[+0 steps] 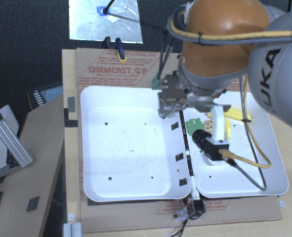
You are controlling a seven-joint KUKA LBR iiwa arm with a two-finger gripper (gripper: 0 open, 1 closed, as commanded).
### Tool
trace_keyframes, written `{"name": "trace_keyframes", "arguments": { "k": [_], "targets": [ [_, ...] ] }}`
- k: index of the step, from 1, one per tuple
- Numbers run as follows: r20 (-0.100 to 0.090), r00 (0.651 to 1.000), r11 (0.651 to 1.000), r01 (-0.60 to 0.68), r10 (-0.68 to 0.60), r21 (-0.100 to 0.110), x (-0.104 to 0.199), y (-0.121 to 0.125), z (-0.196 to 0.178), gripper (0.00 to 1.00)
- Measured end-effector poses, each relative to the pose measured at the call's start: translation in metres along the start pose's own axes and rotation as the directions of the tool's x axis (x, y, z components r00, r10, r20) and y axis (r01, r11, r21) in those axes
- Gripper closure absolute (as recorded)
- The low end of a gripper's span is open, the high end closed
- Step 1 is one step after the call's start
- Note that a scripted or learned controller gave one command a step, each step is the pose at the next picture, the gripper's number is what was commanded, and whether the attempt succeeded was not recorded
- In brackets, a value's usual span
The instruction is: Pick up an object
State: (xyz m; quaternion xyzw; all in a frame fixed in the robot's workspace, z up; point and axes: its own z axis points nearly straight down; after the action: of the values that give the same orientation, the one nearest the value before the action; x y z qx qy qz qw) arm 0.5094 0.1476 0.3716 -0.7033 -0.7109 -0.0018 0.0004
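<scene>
the gripper [169, 107] is positioned over the far left corner of the right bin [244, 174], at its seam with the left bin [126, 152]. whether it is open or closed, and whether anything is held, cannot be told. a green object [192, 126] is located in the right bin by its left wall. a yellow object [233, 115] is located toward the right bin's far side.
</scene>
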Motion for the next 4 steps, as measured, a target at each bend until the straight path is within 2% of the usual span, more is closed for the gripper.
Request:
{"name": "trace_keyframes", "arguments": {
  "k": [1,2,3,4],
  "targets": [
    [-0.003,1.000,1.000,-0.003,0.003,-0.011,0.022,-0.023,-0.119,1.00],
    [0.001,1.000,1.000,0.000,0.000,-0.003,0.021,-0.022,-0.123,1.00],
    [-0.001,1.000,1.000,-0.003,0.003,-0.013,0.089,0.106,-0.166,1.00],
    [0.005,1.000,1.000,-0.008,0.007,0.008,0.086,0.076,-0.075,1.00]
  ]
}}
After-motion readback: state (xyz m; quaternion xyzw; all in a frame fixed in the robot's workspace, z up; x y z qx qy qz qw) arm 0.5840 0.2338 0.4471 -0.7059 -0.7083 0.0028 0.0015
